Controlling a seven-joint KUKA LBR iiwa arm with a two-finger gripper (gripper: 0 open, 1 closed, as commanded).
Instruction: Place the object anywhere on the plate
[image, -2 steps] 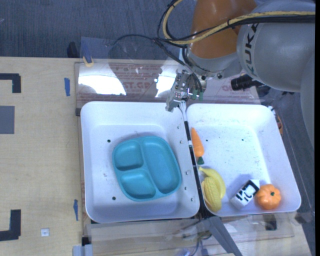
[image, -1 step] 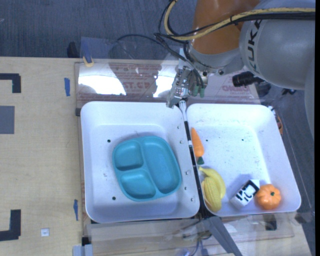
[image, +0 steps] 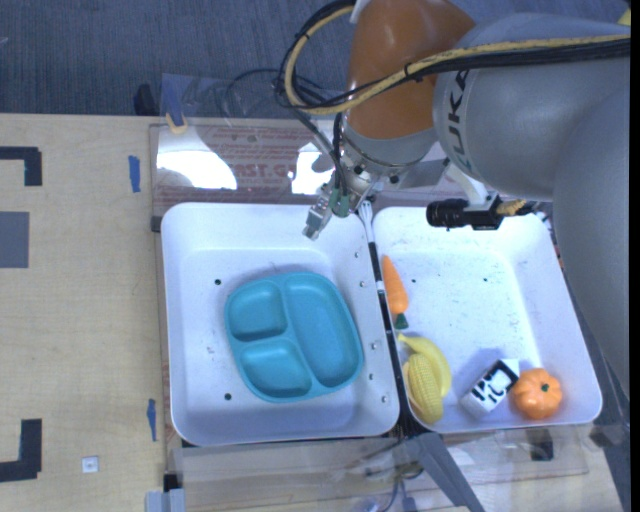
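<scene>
Carrot (image: 395, 286) lies partly hidden at the right bin (image: 560, 300)'s left wall.

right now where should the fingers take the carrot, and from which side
Grip the carrot across its thick orange middle, coming straight down from above. It lies flat, lengthwise against the right bin's left wall, green tip toward the corn, so the fingers would probably need to straddle its narrow width.

Bright, even light from overhead — the white bins (image: 200, 400) nearly wash out. Hard glare flares on the clear sheet (image: 215, 160) left of the gripper (image: 335, 205). The arm (image: 520, 100) looms soft, slightly blurred.
</scene>
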